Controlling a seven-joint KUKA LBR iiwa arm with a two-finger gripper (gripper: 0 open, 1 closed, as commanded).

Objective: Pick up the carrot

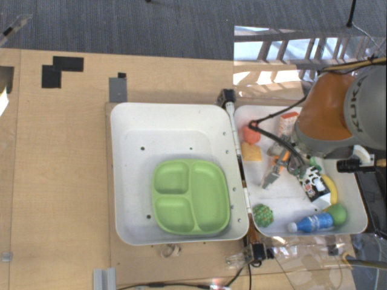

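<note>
gripper over the right bin, carrot between its fingers

the grey arm (pixel 338 110) with its orange band reaches in from the right and hangs over the right bin (pixel 284 222). its gripper (pixel 275 173) points down and to the left, above the bin's middle. a small orange piece, the carrot (pixel 282 159), sits up between the fingers near their base, so the claw looks clenched on it, though the piece is small and partly covered by the dark cables.

around it in the right bin: a red round item (pixel 251 134) near the upper left corner, a yellow-orange block (pixel 253 153) just below that, and a white container with a red band (pixel 288 124) partly under the arm. a green bumpy ball (pixel 262 214) lies at the lower left. a black-and-white patterned item (pixel 312 182) sits just right of the gripper, touching a banana (pixel 330 190). a blue bottle (pixel 311 223) lies along the lower edge beside a green round fruit (pixel 338 214).

the left bin (pixel 133 162) holds a green divided plate (pixel 191 196), lying flat in its lower half.
</note>
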